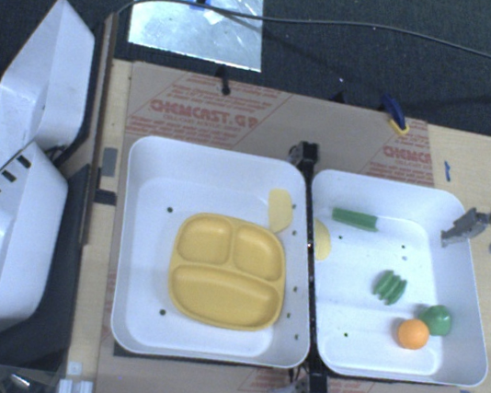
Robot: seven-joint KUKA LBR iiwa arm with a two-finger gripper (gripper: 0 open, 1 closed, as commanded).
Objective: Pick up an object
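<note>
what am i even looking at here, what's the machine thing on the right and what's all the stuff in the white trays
This is one camera fixed above a bench, looking down at a slant. The metal thing at the right edge is the gripper of a robot arm that reaches in from that side; it sits over the right bin's far right rim. Nothing shows between its fingers, so it holds nothing.

Two shallow white bins lie side by side. The left bin holds a yellow divided plate and a pale yellow spoon-like piece. The right bin holds a green stick, a ridged green piece, an orange ball and a green round object touching it.
</note>
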